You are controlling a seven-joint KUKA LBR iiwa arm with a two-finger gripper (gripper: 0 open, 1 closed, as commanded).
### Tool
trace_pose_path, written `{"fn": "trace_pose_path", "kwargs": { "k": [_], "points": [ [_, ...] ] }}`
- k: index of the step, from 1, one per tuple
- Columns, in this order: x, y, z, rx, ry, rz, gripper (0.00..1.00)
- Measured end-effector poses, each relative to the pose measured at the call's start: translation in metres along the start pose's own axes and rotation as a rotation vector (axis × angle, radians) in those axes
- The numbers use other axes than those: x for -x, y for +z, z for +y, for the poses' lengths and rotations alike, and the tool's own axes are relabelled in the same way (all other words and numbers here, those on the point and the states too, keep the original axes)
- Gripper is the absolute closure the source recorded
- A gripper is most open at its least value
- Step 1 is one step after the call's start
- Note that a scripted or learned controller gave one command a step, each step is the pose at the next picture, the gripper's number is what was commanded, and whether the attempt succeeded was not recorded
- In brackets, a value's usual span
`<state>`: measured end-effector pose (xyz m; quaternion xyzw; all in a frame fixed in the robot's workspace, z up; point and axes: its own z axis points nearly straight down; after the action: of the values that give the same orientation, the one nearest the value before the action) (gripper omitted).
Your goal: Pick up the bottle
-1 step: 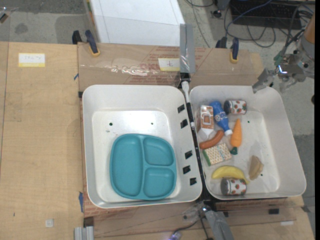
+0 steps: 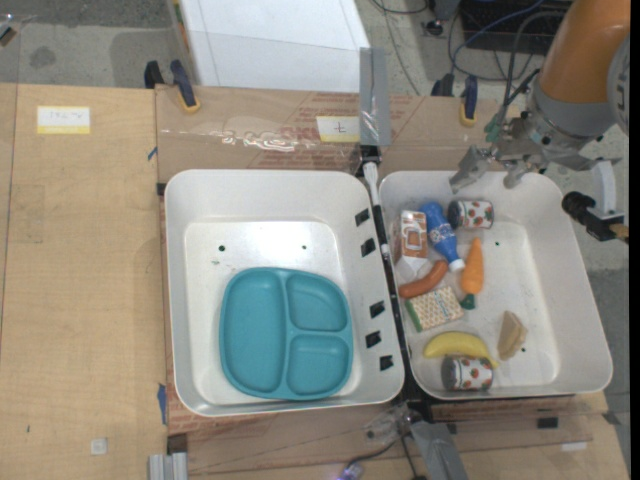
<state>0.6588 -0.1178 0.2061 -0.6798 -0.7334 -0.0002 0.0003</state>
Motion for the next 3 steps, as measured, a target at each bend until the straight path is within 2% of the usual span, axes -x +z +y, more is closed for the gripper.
{"fn": "trace_pose_path", "kwargs": {
  "k": [1, 2, 3],
  "points": [
    [-0.017, 0.080, -0.008, 0.032, 0.008, -0.009, 0.00],
    [-0.044, 0.090, -0.015, 0.050, -0.089, -0.021, 0.00],
    [-0.043, 0.092, -0.006, 0.040, -0.038, -0.016, 0.00]
  ]
}}
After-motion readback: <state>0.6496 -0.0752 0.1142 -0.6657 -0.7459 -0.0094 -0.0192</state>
